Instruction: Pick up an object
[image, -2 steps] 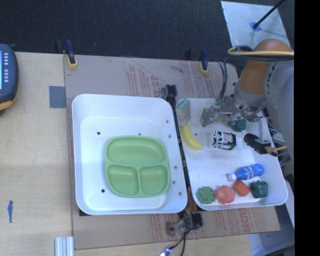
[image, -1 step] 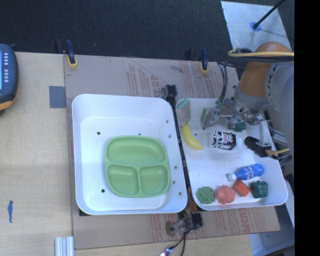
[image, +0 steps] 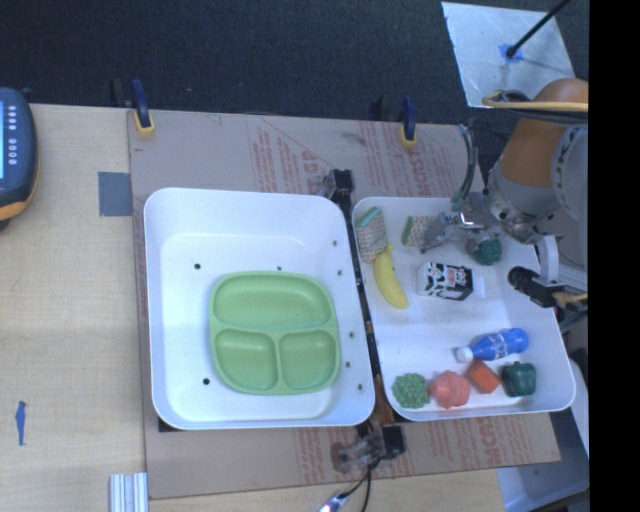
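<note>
Right bin (image: 560, 395), banana (image: 389, 279) lengthwise, stem toward far wall.

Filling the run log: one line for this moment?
gripper low over right bin far edge | nothing seen held | banana untouched | green tray in left bin

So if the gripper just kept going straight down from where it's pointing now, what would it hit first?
Probably the small green item by the right bin's far edge, just under the gripper, or bare bin floor beside it. Depth is hard to judge from this slanted view.
</note>
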